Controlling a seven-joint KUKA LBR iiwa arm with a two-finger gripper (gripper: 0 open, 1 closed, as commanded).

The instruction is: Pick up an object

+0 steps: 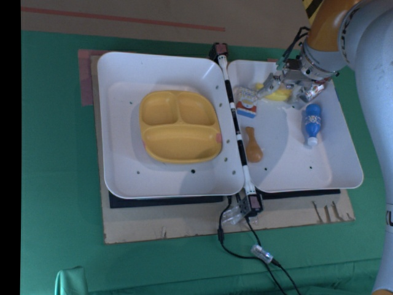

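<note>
Progress looks early — nothing is lifted. All the loose things lie on the floor of the right bin (331, 171): a blue bottle (312, 123) at about three o'clock, a brown drumstick-shaped toy (252, 145) near the divider at about nine, a small red, white and blue item (247, 110) at ten, and a yellow piece (277, 93) at twelve. The gripper (293, 88) hangs low over that yellow piece, but whether it is open or closed on anything I cannot tell — its own body hides the tips and part of the yellow piece. The left bin (116, 165) carries a yellow divided plate (179, 126). Grasp and lift are left.
</note>
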